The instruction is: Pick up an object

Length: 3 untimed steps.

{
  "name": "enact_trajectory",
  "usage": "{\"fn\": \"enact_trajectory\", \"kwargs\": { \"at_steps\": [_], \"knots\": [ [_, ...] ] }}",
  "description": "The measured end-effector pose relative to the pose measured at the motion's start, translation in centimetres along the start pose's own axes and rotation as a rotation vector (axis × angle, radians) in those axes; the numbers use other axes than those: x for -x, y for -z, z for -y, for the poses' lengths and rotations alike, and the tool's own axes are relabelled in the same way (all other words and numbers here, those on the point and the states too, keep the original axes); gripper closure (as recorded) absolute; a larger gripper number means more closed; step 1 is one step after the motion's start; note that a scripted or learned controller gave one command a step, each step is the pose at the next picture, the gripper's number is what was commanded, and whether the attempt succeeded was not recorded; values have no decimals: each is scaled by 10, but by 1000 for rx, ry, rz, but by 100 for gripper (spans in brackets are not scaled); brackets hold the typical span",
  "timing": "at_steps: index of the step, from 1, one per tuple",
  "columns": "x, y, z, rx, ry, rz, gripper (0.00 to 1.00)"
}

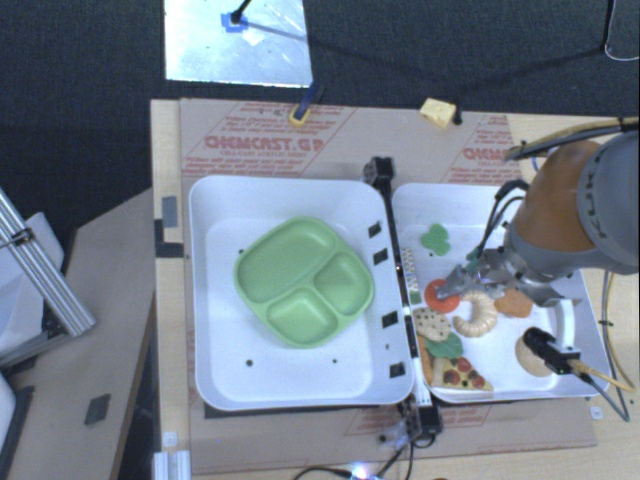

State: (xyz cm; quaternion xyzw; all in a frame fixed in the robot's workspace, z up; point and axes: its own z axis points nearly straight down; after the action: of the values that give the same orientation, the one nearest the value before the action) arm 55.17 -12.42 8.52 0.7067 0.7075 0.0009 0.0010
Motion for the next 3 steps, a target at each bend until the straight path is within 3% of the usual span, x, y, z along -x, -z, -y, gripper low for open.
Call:
{"fn": "enact_trajectory", "kwargs": {
  "at_steps": [1, 3],
  "knots": [
    [0, 12, -2, 6, 0, 0, 100],
    [-11, 121, -5, 4, 4, 1, 100]
  ]
}}
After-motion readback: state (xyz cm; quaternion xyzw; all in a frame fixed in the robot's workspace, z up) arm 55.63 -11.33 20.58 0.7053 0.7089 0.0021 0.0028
